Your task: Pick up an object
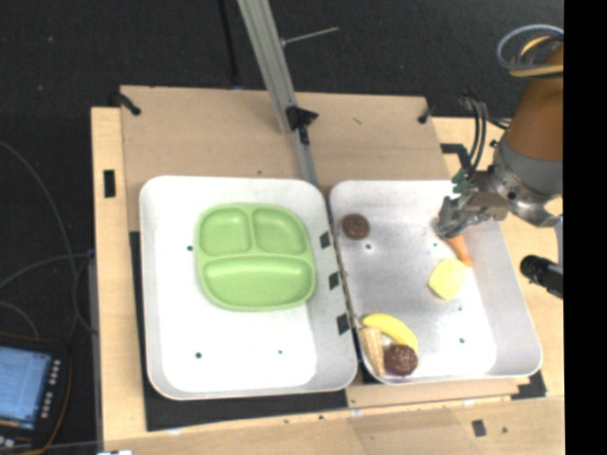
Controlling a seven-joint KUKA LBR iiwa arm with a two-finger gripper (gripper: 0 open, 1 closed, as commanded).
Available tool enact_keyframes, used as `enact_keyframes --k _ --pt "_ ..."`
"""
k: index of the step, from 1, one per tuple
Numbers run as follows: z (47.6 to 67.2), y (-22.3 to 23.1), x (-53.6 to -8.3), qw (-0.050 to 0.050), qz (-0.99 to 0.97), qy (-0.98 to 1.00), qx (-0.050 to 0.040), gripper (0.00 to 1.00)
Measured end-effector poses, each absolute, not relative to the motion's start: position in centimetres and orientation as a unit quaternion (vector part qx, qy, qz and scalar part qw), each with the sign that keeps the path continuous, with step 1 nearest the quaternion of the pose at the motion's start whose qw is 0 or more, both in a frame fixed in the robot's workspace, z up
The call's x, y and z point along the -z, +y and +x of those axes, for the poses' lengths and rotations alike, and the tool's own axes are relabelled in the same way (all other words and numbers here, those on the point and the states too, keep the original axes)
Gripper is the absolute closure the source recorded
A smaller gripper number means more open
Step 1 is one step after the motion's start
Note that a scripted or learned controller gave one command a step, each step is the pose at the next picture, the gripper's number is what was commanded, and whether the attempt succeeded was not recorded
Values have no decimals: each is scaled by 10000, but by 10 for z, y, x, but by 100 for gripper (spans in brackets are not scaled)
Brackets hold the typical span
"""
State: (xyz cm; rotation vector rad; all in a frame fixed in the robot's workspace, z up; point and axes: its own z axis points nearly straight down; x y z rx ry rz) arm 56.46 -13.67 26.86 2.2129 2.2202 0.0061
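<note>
Gripper (457,222) was seen at the right of the frame, over the upper right part of the right bin (408,197); whether it was open or closed could not be told, and nothing was seen gripped. An orange carrot-like piece (460,248) was noted just below it, touching or nearly so, partly hidden. A yellow lemon-like object (449,279) was recorded just below that, on the bin floor. A brown round object (356,226) was seen toward the bin's upper left, well apart from the gripper. In the lower left corner of the same bin a banana (391,328) was noted, with a dark reddish round object (401,359) touching it below. The grey arm with its orange band (539,121) was seen entering from the upper right. The left bin (171,349) was recorded beside the right one, bearing a green divided plate (256,257) in its upper half. A metal pole (270,55) was noted running from the top of the frame down to the gap between the bins.
</note>
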Motion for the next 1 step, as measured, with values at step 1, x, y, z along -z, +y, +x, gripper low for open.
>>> enact_keyframes --k 1 --pt "569 -80 -257 5 7047 7095 -6 100"
